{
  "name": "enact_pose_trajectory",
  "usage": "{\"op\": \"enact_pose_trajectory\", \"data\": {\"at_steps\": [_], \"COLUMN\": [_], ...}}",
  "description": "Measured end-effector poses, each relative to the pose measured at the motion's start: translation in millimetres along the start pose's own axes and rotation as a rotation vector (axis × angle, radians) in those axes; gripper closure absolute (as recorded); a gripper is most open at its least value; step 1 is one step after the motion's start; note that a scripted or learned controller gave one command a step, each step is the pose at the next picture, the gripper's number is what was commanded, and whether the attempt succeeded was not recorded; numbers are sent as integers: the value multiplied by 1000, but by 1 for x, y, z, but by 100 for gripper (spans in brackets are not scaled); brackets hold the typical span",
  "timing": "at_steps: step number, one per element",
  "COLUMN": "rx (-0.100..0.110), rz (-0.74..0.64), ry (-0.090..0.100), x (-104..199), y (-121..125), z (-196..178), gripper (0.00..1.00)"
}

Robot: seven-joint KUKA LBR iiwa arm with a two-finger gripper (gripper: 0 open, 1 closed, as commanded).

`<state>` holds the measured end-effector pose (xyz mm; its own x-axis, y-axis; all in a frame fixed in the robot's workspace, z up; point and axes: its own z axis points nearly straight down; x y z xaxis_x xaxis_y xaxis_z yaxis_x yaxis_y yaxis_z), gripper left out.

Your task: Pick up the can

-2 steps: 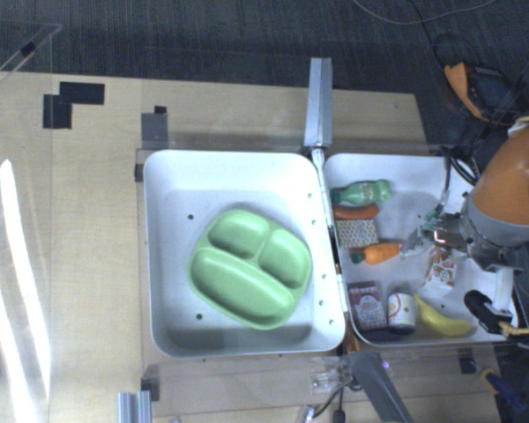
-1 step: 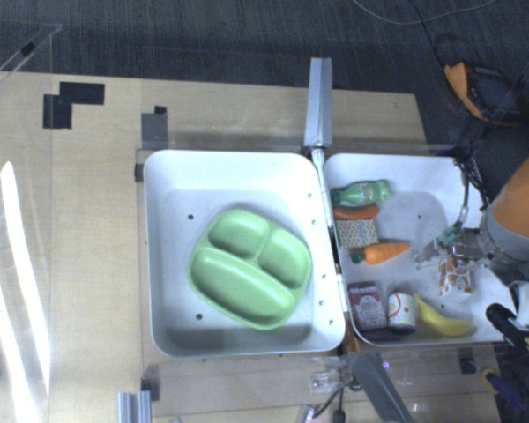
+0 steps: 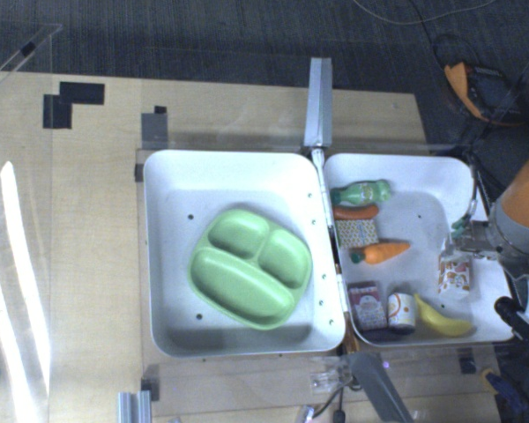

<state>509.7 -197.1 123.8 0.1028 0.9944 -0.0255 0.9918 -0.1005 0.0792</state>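
Observation:
The can [image 3: 402, 310], small and white with a red label, lies on its side near the front wall of the right bin [image 3: 428, 176]. A dark maroon box [image 3: 367, 306] touches it on the left and a banana [image 3: 443, 319] lies on its right. My gripper [image 3: 467, 234] hangs over the right side of that bin, below the grey arm with its orange band [image 3: 522, 196]. It is well to the right of the can and further back, directly above a small red-and-white packet [image 3: 455, 275].
The right bin also holds a green bottle [image 3: 363, 191], two carrots [image 3: 355, 211] [image 3: 386, 252] and a patterned packet [image 3: 356, 233]. In the left bin [image 3: 172, 192] lies a green divided plate [image 3: 251, 265]. Cables and dark gear crowd the floor at the right.

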Motion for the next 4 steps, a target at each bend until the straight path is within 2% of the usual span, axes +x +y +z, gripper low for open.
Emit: {"op": "enact_pose_trajectory", "data": {"at_steps": [1,2,3,4], "rx": [1,33,35,13], "rz": [-1,48,145,141], "ry": [-1,6,16,1], "x": [0,11,3,-2], "y": [0,6,17,23], "z": [0,14,18,2], "gripper": [0,0,0,100]}}
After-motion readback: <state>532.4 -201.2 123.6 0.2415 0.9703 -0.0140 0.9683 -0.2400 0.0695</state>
